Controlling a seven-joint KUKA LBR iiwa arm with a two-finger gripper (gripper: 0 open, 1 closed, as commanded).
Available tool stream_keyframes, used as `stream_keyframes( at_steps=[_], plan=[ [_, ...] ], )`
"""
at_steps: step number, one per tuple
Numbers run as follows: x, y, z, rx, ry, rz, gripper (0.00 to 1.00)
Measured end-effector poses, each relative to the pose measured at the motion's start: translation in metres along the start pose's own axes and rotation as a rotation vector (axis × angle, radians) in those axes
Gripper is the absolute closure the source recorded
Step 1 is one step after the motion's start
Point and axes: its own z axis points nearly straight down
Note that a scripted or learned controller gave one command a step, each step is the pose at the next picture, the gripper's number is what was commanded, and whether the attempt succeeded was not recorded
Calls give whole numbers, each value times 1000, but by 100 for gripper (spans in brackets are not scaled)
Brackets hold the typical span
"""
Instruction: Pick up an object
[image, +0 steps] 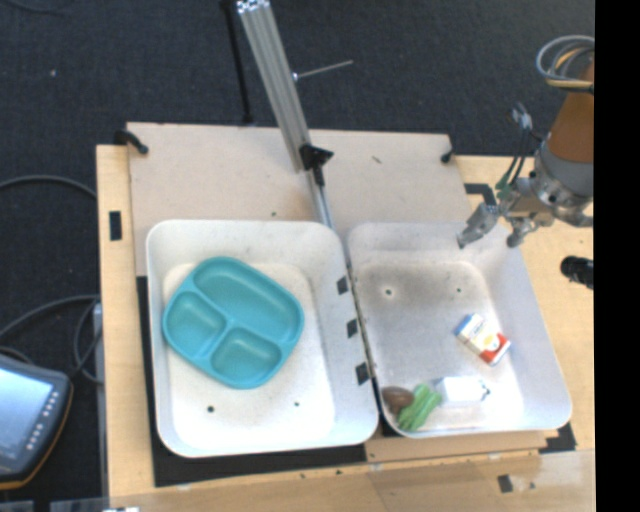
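The counter (230, 170) carries two white bins. The left bin (320, 300) holds a teal divided plate (232, 320). The right bin (530, 330) holds the small pickable things, all toward its near right corner: a white and red carton (483, 339), a white packet (462, 389), a green piece (422, 406) and a brown lump (397, 398). The tool (496, 228) hangs over the right bin's far right corner, fingers spread and holding nothing, well apart from them all. Judging by this, nothing is picked yet; choosing, descent and grasp all remain.
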Motion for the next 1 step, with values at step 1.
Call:
stream_keyframes(
  at_steps=[1],
  plan=[
    [-1,1,-12,-2,-3,-5,100]
  ],
)
